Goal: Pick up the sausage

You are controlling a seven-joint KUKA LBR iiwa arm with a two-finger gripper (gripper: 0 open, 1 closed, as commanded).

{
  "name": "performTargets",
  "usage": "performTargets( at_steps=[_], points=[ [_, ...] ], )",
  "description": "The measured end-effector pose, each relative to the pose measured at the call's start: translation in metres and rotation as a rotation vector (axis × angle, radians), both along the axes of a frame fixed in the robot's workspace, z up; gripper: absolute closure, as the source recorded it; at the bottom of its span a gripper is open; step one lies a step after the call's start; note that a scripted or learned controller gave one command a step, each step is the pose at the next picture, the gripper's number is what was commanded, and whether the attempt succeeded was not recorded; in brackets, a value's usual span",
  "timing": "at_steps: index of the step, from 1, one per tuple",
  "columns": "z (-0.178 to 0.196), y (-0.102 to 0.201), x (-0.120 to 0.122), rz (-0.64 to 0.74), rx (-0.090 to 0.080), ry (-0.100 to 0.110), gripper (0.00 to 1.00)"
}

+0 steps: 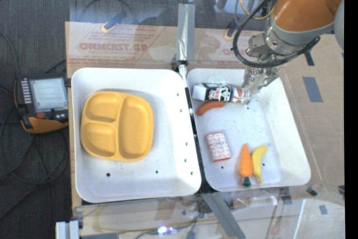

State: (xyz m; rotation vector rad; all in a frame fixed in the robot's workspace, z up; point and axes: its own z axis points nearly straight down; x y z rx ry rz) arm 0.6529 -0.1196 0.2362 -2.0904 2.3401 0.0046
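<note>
cardboard (134, 45) under two white bins (134, 78), dark carpet (33, 8) around.

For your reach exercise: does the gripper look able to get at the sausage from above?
Probably yes: the sausage lies uncovered in the right bin, though the bottle lies right against it, and the gripper hovers nearby.

Sausage (210, 107): small, reddish-orange, slightly curved. Lies flat on floor of right bin (291, 137), upper-left part, near dividing wall. Long axis near horizontal, tilted slightly. Touching carton (219, 92) just above it.
</note>
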Motion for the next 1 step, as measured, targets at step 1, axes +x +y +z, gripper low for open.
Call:
performTargets(
  at_steps=[1],
  points=[
    [0.0226, 0.0609, -0.0221, 0.224, 0.001, 0.000, 1.00]
  ],
)
